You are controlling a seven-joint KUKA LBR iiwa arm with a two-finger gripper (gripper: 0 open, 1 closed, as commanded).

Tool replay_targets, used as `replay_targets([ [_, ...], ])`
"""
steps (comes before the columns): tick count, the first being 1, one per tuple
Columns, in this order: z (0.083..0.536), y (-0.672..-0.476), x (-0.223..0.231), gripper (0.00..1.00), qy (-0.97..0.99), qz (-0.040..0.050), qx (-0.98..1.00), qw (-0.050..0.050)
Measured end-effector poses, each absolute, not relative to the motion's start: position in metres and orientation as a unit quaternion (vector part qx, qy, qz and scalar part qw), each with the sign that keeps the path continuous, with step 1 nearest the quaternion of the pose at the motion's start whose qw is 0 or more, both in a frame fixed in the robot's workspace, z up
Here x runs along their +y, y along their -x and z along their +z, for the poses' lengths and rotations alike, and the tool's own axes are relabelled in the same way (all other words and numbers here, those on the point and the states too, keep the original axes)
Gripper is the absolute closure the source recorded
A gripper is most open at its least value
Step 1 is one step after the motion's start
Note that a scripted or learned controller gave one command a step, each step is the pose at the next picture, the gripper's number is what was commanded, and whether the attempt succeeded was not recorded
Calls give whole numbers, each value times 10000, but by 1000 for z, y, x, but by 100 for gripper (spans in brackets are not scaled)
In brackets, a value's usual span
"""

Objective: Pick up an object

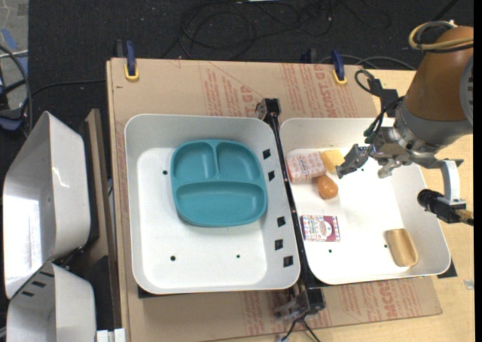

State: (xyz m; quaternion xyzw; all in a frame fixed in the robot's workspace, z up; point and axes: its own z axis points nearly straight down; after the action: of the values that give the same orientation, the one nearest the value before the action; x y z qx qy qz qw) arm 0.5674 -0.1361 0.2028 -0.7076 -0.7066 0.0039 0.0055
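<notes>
We are at the reach step: our gripper [367, 160] hangs with its fingers apart and nothing between them, the orange ball [327, 187] lying just beside and below the nearer finger, so next we must lower over it and close.

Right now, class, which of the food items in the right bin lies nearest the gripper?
The yellow piece, beside the pink packet, lies closest to the gripper; the orange ball sits slightly farther.

Tray [218, 182] in left bin [139, 205]; packet [319, 227] in right bin [361, 265].
</notes>
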Motion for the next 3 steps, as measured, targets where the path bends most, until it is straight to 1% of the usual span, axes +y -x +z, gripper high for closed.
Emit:
replay_targets([
  [1, 209, -570, -136, 0, 7068, 1, -7074, 3],
  [2, 155, -568, -125, 0, 7071, 13, -7071, 19],
  [3, 112, -567, -129, 0, 7076, 11, -7066, 13],
])
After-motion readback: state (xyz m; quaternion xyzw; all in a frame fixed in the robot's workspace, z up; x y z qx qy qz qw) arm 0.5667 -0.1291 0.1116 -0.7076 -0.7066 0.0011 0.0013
